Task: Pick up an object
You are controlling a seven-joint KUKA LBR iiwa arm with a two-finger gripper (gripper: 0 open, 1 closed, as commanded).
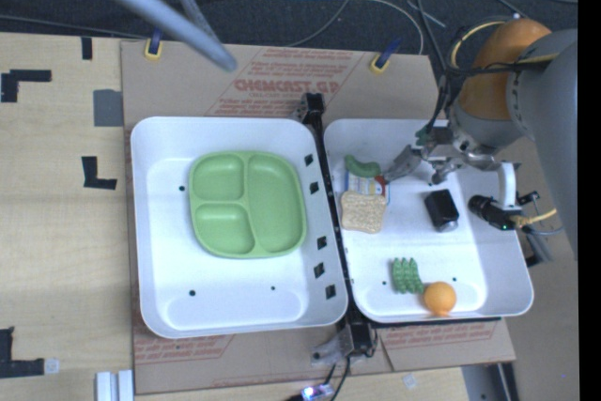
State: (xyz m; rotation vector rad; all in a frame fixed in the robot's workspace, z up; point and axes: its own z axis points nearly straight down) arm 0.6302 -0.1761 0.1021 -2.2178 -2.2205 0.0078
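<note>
Gripper (427, 162) low over right bin (507, 296), just beside black block (441, 208) and tan packet (364, 207); impossible to tell how wide open, nothing visibly held. Risks: knocking crowded packet or green piece (362, 167) aside instead of lifting; orange ball (439, 297) likely to roll. Red print on cardboard (282, 84), apparently "CHEMCAST GP".

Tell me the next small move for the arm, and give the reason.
Probably lower the gripper toward the tan sponge-like block and centre over it. The gripper sits in the right bin near its far edge, above and right of the block, with nothing visibly between its fingers. The block is the closest item; the orange ball and green toy lie farther off, near the front.
</note>
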